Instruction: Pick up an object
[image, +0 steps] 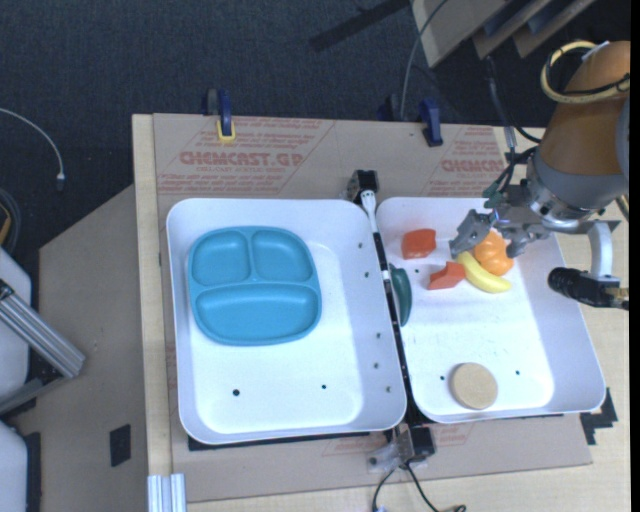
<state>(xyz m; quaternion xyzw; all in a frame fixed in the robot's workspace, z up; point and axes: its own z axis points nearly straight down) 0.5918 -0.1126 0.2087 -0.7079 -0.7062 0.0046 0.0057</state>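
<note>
The gripper (487, 232) is hovering over a smooth orange ball (493, 247); its grip is unclear. A curved banana (484, 274) is lying just below it.

This is a robotics lab: a brown printed board surface (300, 150) is held by blue clamps (222, 108) at its far edge, two shallow white plastic bins (280, 400) sit side by side, loose cables (400, 480) trail at the near edge, over dark carpet (90, 60).

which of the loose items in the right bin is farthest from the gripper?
The round tan disc, alone near the bin's front edge. The orange block, red wedge and yellow banana cluster by the gripper.
</note>
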